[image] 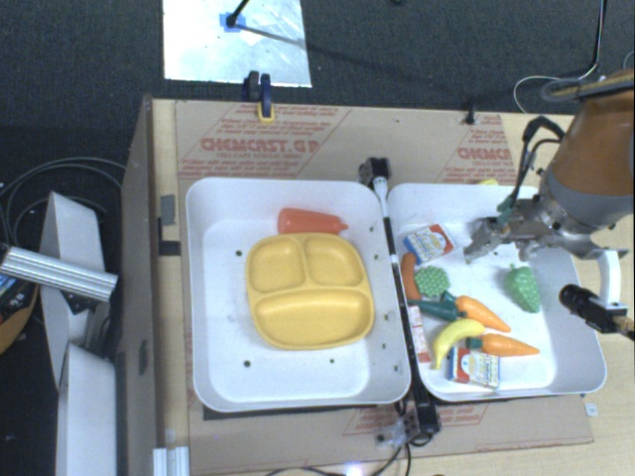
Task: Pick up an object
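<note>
My gripper [497,250] hangs over the back of the right bin [585,365], its two grey fingers spread apart with nothing between them. Just right of and below it lies a green leafy toy [523,289]. To its left is a small white carton [429,241]. Nearer the front are a green bumpy toy [432,282], two orange carrots [483,312] [509,345], a yellow banana [451,337] and a second carton [474,367]. An orange piece [408,276] lies along the bin's left wall.
The left bin [223,365] holds a yellow divided plate [308,291] and an orange-red toy [312,221] behind it. A black divider [392,266] separates the bins. The arm's orange band [600,127] rises at the right, with cables beside it.
</note>
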Controlling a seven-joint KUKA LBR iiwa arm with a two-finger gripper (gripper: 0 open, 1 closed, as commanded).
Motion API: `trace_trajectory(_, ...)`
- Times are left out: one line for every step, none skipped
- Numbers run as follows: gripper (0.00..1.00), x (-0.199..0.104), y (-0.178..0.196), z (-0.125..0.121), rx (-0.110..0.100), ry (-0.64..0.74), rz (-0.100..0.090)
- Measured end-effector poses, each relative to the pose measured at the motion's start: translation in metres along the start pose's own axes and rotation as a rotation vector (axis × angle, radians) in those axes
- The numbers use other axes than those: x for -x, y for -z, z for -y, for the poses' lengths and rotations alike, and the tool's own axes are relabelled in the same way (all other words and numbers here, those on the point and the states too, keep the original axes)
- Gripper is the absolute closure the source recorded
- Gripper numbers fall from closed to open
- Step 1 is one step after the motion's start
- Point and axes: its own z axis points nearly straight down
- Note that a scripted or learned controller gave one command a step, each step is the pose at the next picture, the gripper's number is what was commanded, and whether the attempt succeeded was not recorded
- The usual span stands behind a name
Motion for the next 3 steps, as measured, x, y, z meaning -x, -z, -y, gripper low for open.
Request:
trace_trajectory(0.0, 0.065, -0.047, -0.002, -0.001, -0.003, 0.001)
trace_trajectory(0.0, 0.082, -0.128, -0.009, 0.001, -0.002, 0.001)
trace_trajectory(1.0, 0.082, -0.117, -0.01, 0.003, -0.001, 0.001)
